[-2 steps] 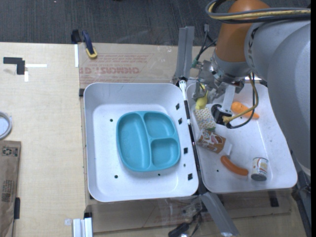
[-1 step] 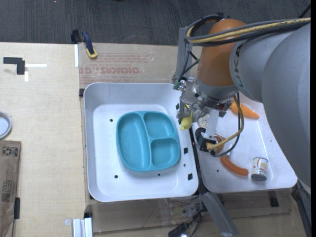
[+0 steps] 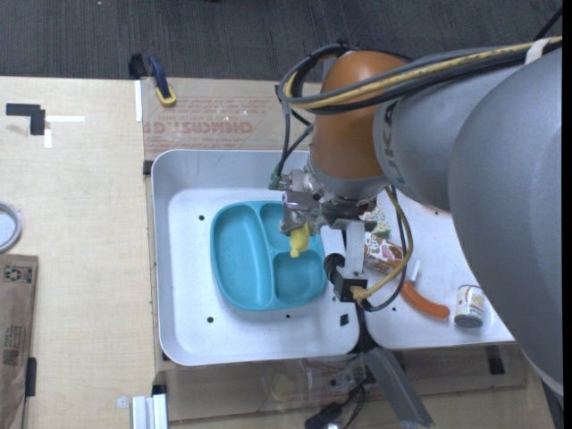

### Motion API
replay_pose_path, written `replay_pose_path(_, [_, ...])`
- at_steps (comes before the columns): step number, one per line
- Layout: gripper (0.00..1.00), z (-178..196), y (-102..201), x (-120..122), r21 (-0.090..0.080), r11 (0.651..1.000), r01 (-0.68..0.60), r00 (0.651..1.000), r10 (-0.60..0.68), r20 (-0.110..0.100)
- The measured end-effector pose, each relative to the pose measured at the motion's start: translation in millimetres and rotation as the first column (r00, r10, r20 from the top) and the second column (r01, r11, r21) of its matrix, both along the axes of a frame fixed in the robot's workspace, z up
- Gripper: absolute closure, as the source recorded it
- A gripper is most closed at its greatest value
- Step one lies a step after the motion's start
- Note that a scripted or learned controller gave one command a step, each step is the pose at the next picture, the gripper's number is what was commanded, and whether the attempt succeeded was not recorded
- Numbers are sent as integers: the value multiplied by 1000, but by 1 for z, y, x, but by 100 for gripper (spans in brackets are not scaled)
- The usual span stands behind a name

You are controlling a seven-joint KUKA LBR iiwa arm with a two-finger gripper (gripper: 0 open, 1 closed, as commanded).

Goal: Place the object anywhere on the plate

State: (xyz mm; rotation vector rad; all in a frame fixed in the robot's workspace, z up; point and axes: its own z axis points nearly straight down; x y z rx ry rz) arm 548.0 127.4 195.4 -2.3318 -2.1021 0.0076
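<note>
While the pincer (image 3: 300,226) clasped a small yellow plastic object (image 3: 299,239) over the blue divided plastic plate (image 3: 241,257), release seemed due. Best lowered first, then let go squarely within a compartment, off the ridge.

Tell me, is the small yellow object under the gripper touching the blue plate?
Cannot tell. In the camera view the yellow object hangs below the gripper and overlaps the divided blue plate, but the slanted overhead angle shows neither contact nor a gap.
</note>
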Motion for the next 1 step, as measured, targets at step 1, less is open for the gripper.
replay_pose_path(1, [0,0,0,0,0,1000,0,1000,0,1])
